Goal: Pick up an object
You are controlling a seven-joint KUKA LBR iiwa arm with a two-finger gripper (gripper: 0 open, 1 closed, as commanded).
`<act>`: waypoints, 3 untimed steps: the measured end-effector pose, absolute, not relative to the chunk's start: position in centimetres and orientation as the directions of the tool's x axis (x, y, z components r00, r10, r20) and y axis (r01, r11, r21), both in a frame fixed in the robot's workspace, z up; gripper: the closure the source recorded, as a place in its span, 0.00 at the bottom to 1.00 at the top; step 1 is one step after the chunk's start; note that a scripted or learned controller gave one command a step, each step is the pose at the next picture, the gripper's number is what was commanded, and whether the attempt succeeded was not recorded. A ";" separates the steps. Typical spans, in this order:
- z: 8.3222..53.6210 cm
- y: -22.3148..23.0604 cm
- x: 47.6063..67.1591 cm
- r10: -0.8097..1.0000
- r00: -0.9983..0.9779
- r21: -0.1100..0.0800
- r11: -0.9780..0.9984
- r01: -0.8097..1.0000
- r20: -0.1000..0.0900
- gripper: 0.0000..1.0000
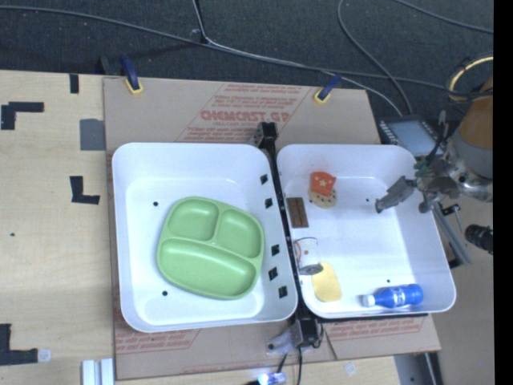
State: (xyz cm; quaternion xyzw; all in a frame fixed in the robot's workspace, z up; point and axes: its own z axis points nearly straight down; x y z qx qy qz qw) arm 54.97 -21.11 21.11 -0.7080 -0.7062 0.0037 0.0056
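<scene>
Orange block, white dots, perhaps dice

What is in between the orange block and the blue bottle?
In the camera view, mostly bare white bin floor lies between the orange block and the blue bottle. The yellow piece sits off to the side, nearer the divider.

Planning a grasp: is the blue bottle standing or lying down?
Lying down: the blue bottle rests on its side on the right bin's floor, cap pointing left.
</scene>
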 end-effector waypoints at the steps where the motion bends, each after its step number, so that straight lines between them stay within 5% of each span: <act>1: 21.8 -21.1 55.3 1.000 -0.001 -0.001 0.001 1.000 0.000 0.00; 3: 12.7 -19.8 55.3 1.000 -0.002 -0.006 0.002 1.000 0.001 0.00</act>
